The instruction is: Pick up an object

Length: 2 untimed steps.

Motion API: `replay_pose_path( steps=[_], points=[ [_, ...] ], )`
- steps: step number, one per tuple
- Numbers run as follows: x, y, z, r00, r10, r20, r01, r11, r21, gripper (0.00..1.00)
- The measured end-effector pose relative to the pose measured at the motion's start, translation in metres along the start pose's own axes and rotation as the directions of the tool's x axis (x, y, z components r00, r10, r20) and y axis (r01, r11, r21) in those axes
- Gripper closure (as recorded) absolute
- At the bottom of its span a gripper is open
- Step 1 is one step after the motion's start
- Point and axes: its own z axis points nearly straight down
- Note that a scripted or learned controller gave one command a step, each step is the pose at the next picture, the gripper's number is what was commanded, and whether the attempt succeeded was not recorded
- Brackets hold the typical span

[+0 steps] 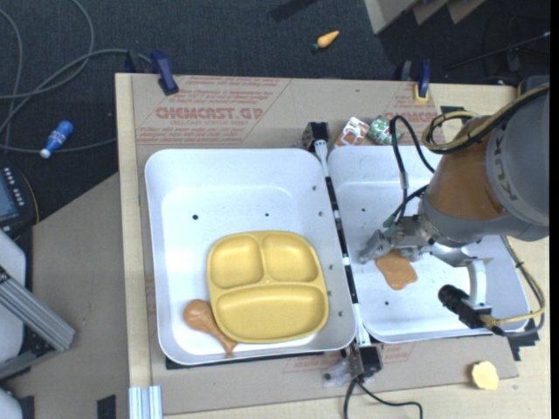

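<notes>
Nothing lifted yet: the end effector (pixel 382 246) is low in the right bin (pixel 376 317).
Whether it is spread or pinching, I cannot tell; the tan flat toy (pixel 398 273) lies just beside it, ungrasped as far as visible.

You look down from one fixed camera above the bench (pixel 131 234), tilted at a slant, far enough off to take in both the left bin (pixel 175 199) and the right bin (pixel 367 173) whole, with dark floor (pixel 218 16) beyond the far edge. The arm (pixel 498 182) enters from your right.
</notes>
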Motion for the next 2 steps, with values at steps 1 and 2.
replay_pose_path(
  steps=[1, 2],
  points=[
    [-0.02, -0.022, -0.002, 1.0, 0.007, 0.002, -0.007, 1.0, -0.002, 0.0],
    [-0.019, -0.02, -0.012, 1.0, 0.005, 0.003, -0.005, 1.0, -0.006, 1.0]
  ],
)
